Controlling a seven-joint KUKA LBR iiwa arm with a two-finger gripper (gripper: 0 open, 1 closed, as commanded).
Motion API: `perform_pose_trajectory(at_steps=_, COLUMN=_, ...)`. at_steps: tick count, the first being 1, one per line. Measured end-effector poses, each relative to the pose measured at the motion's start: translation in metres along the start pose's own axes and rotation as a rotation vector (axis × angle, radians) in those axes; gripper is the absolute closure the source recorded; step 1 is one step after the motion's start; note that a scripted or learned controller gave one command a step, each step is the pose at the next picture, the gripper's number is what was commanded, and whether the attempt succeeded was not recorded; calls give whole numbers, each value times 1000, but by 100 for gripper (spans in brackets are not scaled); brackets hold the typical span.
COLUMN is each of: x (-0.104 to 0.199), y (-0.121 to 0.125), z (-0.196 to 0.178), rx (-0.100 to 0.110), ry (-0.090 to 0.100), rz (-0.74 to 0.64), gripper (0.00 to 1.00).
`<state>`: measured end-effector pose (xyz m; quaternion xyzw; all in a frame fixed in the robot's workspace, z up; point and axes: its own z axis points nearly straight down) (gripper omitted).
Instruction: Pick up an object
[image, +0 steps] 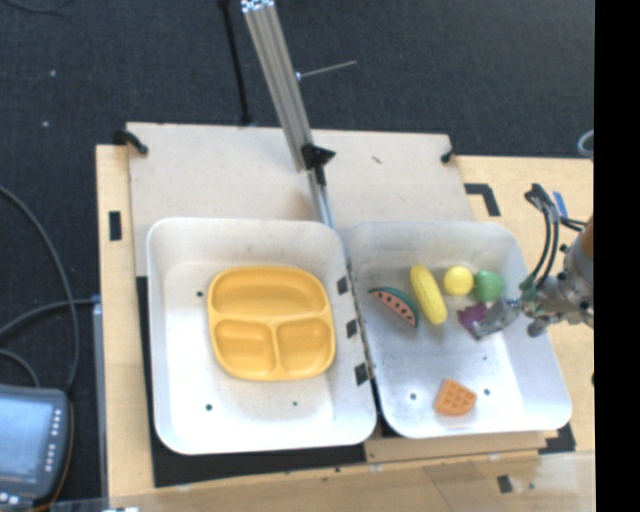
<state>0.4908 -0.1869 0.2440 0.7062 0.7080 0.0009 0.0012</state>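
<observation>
At the right bin's right rim the robot's hand sits low; whether it is released or clenched I cannot tell. Judging by this, the reach is in hand, nothing grasped. A small purple plastic toy lies just beside it, inward, below a green ball. Next, the hand must settle over the toy.
</observation>
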Motion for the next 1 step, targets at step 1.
perform_pose_trajectory(at_steps=1, x=0, y=0, z=0, rx=0, ry=0, rz=1, gripper=0)
